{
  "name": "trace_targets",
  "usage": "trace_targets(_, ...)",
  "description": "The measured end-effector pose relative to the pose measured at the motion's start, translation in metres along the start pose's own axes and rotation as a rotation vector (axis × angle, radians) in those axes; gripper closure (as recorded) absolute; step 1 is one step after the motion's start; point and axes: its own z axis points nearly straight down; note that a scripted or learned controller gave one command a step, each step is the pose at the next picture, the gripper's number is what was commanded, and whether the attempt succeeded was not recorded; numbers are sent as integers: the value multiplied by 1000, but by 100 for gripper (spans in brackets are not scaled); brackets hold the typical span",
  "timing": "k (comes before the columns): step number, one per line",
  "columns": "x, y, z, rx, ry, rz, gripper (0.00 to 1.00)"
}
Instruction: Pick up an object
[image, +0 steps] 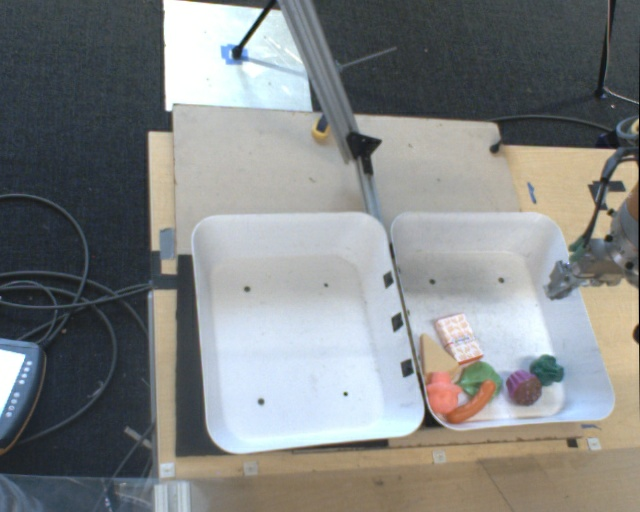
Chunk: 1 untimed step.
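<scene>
1. Along the near edge of the right bin (500, 250) lies a cluster of small toys: an orange-pink piece (441, 388) beside the divide between the bins, an orange carrot-like stick (472, 402) slanting just in front of it, and a green leafy piece (480, 377) touching both.
2. To the right of these sit a purple ball (523, 386) and, just beyond it, a dark green lump (547, 369), close together near the bin's near right corner.
3. A little farther in, a small pink and white box (458, 337) lies flat on the bin floor, near the cluster but apart from the purple ball.
4. The left bin (290, 240) sits edge to edge with the right one, black tabs marking the seam between them.
5. The end effector (562, 280) hangs over the right bin's right rim, well apart from every toy; whether its grip is released or clenched cannot be told, and nothing is seen in it.
6. Both bins rest on the counter (250, 160), whose bare board stretches away behind them.
7. A grey pole (330, 80) slants across the far counter, ending at the seam between the bins.
8. Off the counter to the left, cables (60, 300) loop over dark carpet.
</scene>
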Motion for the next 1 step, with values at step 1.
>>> trace_targets(1, 8, 5, -60, -1, 0, -2, 100)
